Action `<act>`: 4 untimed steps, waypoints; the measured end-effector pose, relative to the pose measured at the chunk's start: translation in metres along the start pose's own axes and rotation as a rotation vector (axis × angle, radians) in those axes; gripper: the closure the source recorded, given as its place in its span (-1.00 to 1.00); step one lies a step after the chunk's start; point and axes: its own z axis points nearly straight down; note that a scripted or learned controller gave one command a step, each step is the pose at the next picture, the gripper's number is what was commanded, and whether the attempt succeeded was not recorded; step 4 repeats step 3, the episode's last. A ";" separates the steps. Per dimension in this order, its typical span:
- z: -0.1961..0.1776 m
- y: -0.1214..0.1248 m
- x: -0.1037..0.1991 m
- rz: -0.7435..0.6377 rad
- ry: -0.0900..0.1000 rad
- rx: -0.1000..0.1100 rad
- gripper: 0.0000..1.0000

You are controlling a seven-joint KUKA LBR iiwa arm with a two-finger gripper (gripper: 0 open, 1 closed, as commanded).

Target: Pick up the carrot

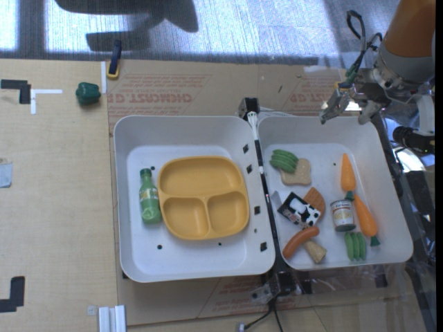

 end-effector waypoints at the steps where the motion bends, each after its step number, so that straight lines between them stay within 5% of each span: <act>1: 0.098 -0.022 -0.033 -0.286 0.000 -0.002 -1.00; 2: 0.171 -0.059 -0.091 -0.257 0.009 0.001 -1.00; 3: 0.160 -0.057 -0.093 -0.251 0.003 -0.005 1.00; 4: 0.160 -0.057 -0.093 -0.251 0.003 -0.005 1.00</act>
